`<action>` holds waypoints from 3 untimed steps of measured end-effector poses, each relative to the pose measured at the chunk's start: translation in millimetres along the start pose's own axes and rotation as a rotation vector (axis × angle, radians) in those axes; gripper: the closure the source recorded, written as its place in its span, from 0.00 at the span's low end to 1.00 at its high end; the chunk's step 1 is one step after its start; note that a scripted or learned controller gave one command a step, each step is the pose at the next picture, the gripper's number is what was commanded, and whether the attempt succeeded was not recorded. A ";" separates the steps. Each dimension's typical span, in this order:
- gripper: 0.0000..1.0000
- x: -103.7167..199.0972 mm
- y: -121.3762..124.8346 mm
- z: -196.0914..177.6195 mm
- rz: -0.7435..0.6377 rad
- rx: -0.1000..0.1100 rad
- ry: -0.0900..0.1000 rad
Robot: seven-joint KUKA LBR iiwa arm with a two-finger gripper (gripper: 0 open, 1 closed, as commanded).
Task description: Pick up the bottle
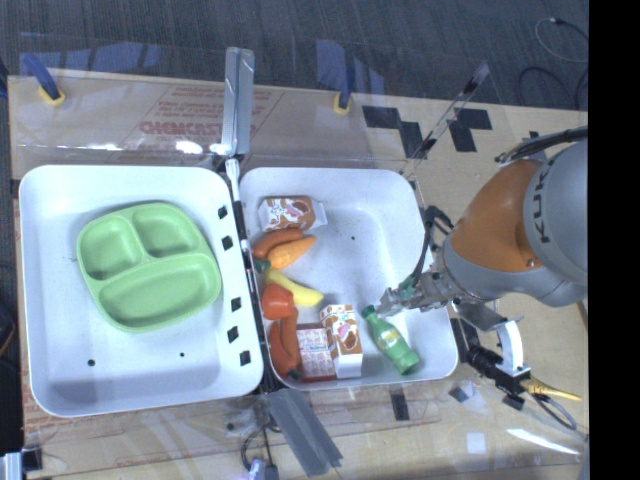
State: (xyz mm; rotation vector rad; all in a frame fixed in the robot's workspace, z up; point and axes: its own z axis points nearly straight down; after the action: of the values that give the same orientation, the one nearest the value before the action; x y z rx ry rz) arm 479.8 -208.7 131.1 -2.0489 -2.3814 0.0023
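Observation:
A small green bottle [392,342] with a green cap lies on its side in the right bin [385,200], near the front right corner, cap pointing up-left. My gripper [398,298] hangs just above and behind the bottle's cap end, at the tip of the grey wrist below the orange band [497,230]. The bottle rests on the bin floor, and nothing shows it lifted.
Left of the bottle stand a juice carton [343,340] and a red-white packet [313,353]. A banana [294,289], carrot [286,251], red pepper [279,304] and snack pack [288,212] line the bin's left side. A green divided plate [150,264] lies in the left bin [40,368].

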 end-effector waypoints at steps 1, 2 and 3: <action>1.00 27.4 59.7 -63.7 0.038 0.001 0.002; 1.00 28.2 60.4 -73.3 0.031 0.002 0.002; 0.00 28.4 60.5 -73.2 0.030 0.003 0.003</action>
State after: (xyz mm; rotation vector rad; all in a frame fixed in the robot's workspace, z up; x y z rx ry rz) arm 535.5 -171.5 204.2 -2.0824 -2.3472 0.0026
